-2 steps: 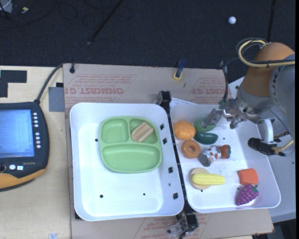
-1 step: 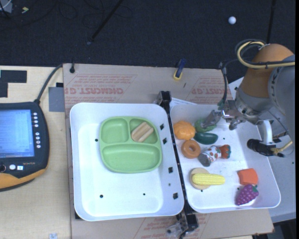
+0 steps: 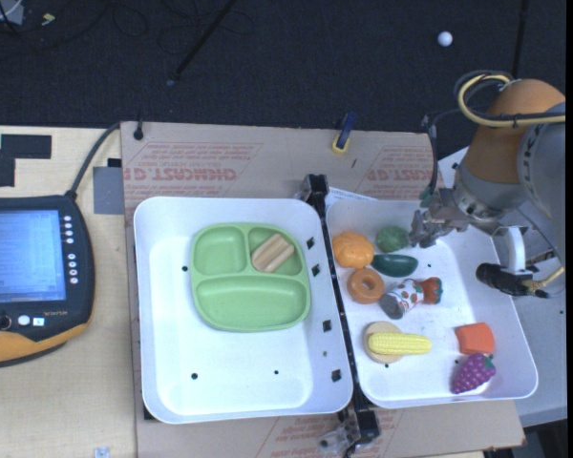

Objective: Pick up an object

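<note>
I see the tool point(image 3: 427, 225) low over the right bin's point(image 3: 516, 365) upper edge, just beside a round green vegetable point(image 3: 392, 238); I cannot tell its opening. Nearby lie a smooth orange point(image 3: 352, 249), ringed doughnut point(image 3: 366, 284), yellow corn point(image 3: 398, 343) and knobbly purple grapes point(image 3: 473, 373). The left bin point(image 3: 162, 370) holds a green divided plate point(image 3: 249, 289).

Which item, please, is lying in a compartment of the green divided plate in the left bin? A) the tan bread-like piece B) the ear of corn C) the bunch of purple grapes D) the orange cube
A: the tan bread-like piece rests in the upper right compartment of the green divided plate, while the ear of corn, the bunch of purple grapes and the orange cube all lie in the right bin.
</note>
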`<state>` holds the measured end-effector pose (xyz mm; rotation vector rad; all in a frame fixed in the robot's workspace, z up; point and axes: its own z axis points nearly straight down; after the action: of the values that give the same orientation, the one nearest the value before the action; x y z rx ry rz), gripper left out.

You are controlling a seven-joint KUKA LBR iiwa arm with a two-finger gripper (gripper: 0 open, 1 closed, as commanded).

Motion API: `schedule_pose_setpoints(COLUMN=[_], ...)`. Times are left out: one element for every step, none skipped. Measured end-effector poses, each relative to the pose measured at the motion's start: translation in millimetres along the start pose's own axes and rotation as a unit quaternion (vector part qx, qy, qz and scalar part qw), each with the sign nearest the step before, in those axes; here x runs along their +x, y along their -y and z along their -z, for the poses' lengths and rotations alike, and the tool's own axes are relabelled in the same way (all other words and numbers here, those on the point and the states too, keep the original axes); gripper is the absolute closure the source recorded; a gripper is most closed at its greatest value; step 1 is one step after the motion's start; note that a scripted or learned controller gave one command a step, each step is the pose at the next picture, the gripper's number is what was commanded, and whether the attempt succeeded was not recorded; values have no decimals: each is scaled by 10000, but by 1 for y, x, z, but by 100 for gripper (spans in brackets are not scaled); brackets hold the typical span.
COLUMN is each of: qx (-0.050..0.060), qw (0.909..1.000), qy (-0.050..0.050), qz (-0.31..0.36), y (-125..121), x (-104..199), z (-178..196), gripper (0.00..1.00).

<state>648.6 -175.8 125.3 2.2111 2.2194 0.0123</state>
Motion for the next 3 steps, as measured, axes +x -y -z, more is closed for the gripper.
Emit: schedule_pose_setpoints(qx=[49, 39, 75], qw=[10000, 10000, 10000], qy=[0, 4, -19], qz=[-22, -17, 2], y=[3, 2, 18], x=[-4, -6, 53], z=[44, 97, 93], gripper=[100, 100, 100])
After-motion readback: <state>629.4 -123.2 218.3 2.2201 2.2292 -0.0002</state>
